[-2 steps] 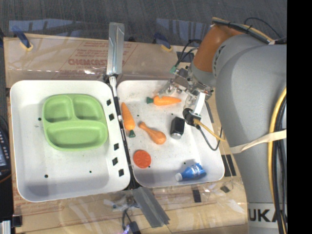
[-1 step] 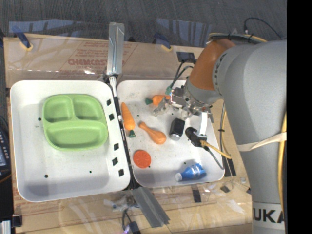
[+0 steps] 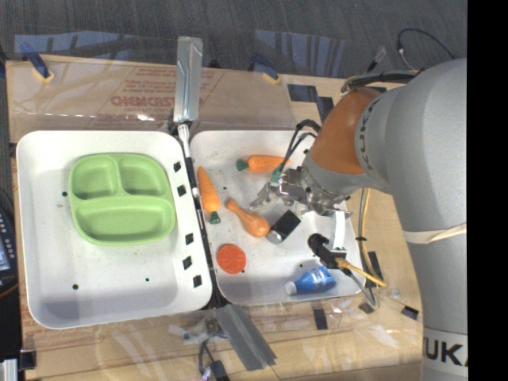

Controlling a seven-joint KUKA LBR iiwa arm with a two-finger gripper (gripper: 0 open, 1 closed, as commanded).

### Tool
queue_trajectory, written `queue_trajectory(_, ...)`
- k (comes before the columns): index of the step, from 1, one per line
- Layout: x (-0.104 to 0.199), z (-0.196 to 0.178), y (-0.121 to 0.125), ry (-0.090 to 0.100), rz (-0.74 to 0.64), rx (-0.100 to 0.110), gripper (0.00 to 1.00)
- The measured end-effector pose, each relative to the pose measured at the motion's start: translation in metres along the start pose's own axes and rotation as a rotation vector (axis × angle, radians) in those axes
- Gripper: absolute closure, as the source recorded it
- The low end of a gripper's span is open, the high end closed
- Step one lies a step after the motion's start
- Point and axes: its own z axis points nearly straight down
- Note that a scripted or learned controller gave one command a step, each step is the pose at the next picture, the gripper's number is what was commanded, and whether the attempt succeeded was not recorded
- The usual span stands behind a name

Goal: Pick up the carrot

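Note:
Two carrots lie in the right bin (image 3: pixel 349 288). One carrot (image 3: pixel 266 163) rests near the far wall, its green end pointing left. The other carrot (image 3: pixel 208 193) lies along the bin's left wall, green tip toward the front. My gripper (image 3: pixel 268 190) hangs over the middle of the right bin, just below and right of the far carrot and touching neither. It looks open, with nothing between its fingers.
An orange pear-shaped piece (image 3: pixel 248 218) lies left of the gripper. A black cylinder with a pale end (image 3: pixel 283 226) sits just in front of it. A red disc (image 3: pixel 231 258) and a blue tube (image 3: pixel 313 280) lie near the front wall. The left bin holds a green divided plate (image 3: pixel 121 197).

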Motion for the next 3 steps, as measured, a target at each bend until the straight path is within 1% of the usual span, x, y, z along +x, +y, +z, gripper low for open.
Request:
queue_trajectory(1, 0.0, -0.042, 0.061, 0.0, 0.05, -0.003, 0.0)
queue_trajectory(2, -0.017, -0.018, 0.054, 0.001, 0.197, 0.002, 0.0)
queue_trajectory(3, 0.007, -0.042, 0.085, -0.001, 0.029, -0.003, 0.0)
